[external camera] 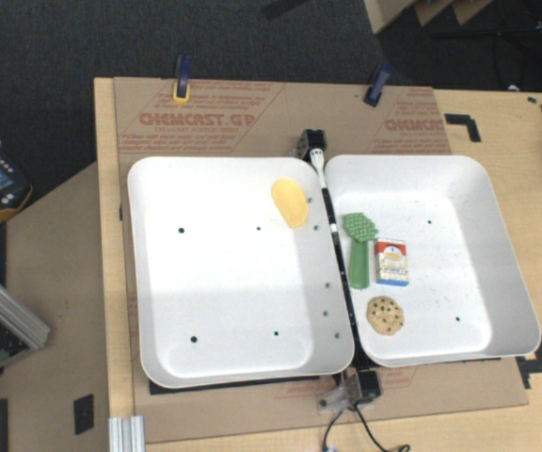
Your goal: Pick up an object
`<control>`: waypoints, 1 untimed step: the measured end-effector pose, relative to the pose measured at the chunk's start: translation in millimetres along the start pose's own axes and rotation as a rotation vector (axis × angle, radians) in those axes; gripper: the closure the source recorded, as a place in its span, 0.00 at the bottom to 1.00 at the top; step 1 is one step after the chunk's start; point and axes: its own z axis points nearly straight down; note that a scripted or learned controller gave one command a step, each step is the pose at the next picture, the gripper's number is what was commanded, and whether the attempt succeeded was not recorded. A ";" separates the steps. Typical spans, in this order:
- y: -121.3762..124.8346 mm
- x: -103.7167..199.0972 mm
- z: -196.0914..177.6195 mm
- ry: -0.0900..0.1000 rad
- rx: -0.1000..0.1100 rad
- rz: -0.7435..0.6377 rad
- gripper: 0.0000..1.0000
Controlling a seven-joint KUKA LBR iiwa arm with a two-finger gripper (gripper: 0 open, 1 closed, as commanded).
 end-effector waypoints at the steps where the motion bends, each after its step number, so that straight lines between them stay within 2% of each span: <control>1: 0.7 -0.4 -10.9 -0.004 -0.004 0.000 1.00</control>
